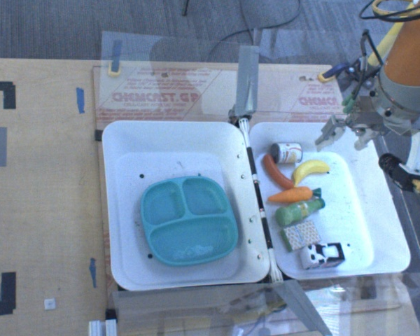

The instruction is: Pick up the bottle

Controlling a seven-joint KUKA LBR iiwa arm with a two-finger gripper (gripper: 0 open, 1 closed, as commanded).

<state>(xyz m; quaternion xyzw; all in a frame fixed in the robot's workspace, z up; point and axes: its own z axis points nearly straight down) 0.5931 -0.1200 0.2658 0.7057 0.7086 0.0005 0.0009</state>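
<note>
Right now your two-finger grey gripper hangs over the upper edge of the right-hand shallow white bin, fingers spread wide with nothing between them. You'll find the green plastic bottle lying on its side mid-bin, touching the orange carrot, with the yellow banana above.

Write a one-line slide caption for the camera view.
Hand open above the right bin's far edge, apart from the green bottle lying among toy food; teal divided plate in the left bin.
</note>
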